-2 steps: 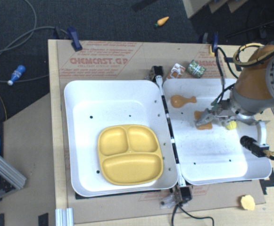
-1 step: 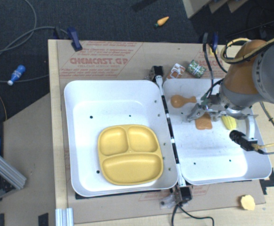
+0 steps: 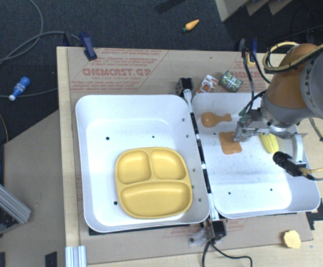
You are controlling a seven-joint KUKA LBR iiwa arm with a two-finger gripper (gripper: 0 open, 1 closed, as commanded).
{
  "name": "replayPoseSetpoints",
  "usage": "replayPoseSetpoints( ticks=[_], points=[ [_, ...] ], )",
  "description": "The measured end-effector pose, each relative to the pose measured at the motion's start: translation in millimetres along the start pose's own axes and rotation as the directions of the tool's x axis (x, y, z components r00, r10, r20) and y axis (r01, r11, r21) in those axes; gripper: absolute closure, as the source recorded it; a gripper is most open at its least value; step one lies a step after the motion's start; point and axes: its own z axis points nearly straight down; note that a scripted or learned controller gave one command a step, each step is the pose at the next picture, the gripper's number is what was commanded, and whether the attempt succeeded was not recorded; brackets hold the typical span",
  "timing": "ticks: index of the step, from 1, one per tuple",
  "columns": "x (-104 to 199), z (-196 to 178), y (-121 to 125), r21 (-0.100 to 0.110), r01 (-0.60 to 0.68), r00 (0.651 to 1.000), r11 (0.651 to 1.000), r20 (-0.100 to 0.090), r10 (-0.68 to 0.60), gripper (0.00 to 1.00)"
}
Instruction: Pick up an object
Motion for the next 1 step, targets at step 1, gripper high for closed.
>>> replayPoseSetpoints(
  ticks=[1],
  points=[
    [1.8,-40.7,-17.1,0.0,-0.001,1.0,1.0,0.0,0.001,1.0]
  ],
)
